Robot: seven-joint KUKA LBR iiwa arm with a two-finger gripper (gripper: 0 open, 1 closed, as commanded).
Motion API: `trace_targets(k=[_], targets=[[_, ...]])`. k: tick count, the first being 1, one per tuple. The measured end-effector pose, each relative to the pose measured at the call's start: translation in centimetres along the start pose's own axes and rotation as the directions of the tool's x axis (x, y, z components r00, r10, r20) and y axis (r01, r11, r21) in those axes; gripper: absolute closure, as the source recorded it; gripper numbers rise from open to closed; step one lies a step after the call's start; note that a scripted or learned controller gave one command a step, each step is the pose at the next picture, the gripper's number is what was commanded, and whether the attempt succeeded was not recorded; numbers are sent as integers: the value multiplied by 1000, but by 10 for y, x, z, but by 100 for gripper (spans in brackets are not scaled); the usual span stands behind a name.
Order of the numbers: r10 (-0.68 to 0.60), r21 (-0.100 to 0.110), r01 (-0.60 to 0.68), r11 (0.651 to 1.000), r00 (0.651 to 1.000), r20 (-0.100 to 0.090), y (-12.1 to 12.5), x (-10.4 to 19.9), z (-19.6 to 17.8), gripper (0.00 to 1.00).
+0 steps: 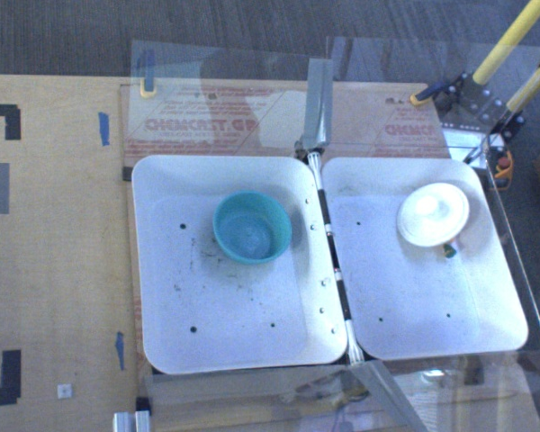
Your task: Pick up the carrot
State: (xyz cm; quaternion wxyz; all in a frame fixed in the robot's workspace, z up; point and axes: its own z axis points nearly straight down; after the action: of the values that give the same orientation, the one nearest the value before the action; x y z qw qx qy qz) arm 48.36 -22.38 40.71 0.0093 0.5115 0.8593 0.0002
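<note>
Perhaps the carrot's tip [449,251] juts from under the white dish [433,212], right bin [486,331].

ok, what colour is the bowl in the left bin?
Teal bowl, clearest in the camera view.

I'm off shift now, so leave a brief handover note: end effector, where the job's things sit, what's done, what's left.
End effector: no state to report from this camera view.
Left bin: a teal bowl sits upright toward the back.
Right bin: a white round dish near the back, with a small dark-green bit at its front edge; too small to identify.
Carrot: no orange carrot can be made out in either bin.
Done: no pick visible.
Left: find the carrot, then grasp and lift it.
</note>
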Motion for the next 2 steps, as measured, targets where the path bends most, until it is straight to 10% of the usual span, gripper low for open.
trace_targets(k=[1, 2], targets=[[-208, 4, 208, 978, 978, -12, -2, 2, 4, 100], [-564, -2, 564, 826, 826, -15, -2, 2, 21, 100]])
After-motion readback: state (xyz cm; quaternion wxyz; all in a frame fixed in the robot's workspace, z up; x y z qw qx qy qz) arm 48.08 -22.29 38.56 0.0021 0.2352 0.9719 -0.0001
